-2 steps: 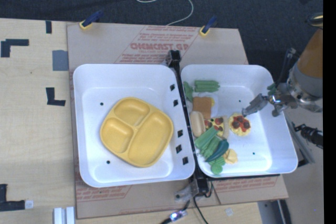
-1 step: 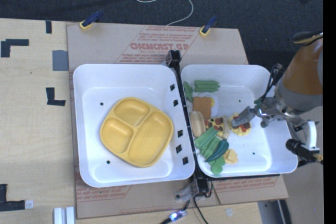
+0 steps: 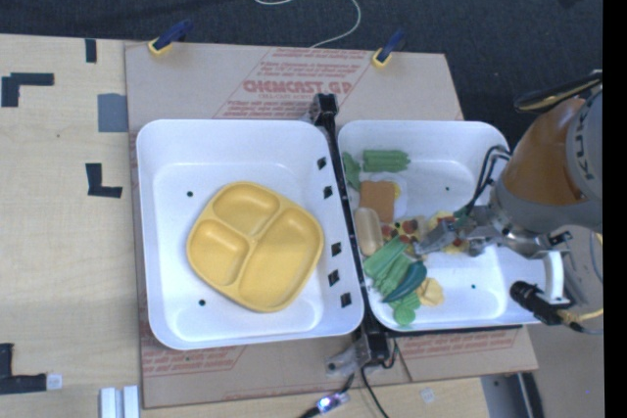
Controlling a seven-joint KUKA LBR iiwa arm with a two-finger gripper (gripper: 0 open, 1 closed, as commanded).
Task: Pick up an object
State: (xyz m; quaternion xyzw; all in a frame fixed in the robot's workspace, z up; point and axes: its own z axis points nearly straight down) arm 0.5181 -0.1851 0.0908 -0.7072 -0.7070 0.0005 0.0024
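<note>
Glossy yellow sectioned plate (image 3: 256,245), white left bin (image 3: 157,210), gripper (image 3: 438,241) low over toys, grip unclear.

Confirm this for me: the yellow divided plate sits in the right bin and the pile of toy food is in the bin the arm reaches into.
Wrong on one point. The camera view shows the yellow divided plate in the left bin, not the right one. The rest holds: the pile of toy food lies in the right bin, where the arm's end effector reaches in.
</note>
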